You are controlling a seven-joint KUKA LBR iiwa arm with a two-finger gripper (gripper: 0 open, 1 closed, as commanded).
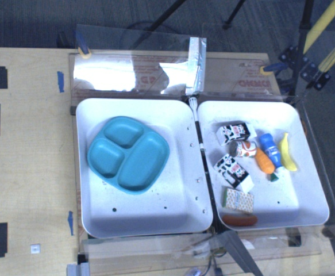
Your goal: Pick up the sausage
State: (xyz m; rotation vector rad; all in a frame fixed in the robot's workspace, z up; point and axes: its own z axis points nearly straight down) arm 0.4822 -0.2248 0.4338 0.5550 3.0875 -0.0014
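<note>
Sausage point(239, 219) lies at the near edge of the right bin point(314, 203), up against the front wall, reddish-brown and lengthwise along that wall. Just behind it sits a small patterned packet point(239, 200). Further back in the same bin are two black-and-white cartons point(234, 132) point(231, 169), with a small can point(245, 148) between them. To their right lie a carrot point(264, 161), a blue bottle point(269, 148) touching it, and a banana point(288, 152) just beside the bottle, nearest the right wall. The left bin point(92, 211) holds a blue divided plate point(128, 153) with three compartments, set toward its back left. Both bins sit side by side on the worktop point(26, 154), their inner rims touching. A clear sheet point(133, 68) stands behind the left bin. As for the tool, I cannot tell its state; nothing grips the sausage.
</note>
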